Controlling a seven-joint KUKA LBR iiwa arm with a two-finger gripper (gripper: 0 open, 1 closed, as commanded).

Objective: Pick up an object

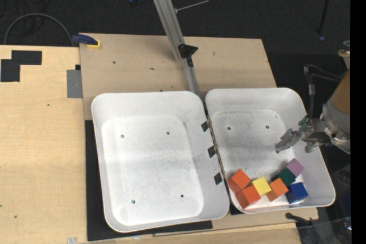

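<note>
The tool (297, 142) hangs over the right side of the right bin (251, 100), its two fingers spread apart with nothing between them. The blocks lie clustered in that bin's near corner, just below the tool: an orange block (240, 178) and a red-orange one (248, 196) to the left, a yellow block (262, 186) touching another orange block (278, 187), then a green block (286, 175), a purple block (295, 167) and a blue block (297, 192). The left bin (114, 106) sits beside it on the table (40, 134).
</note>
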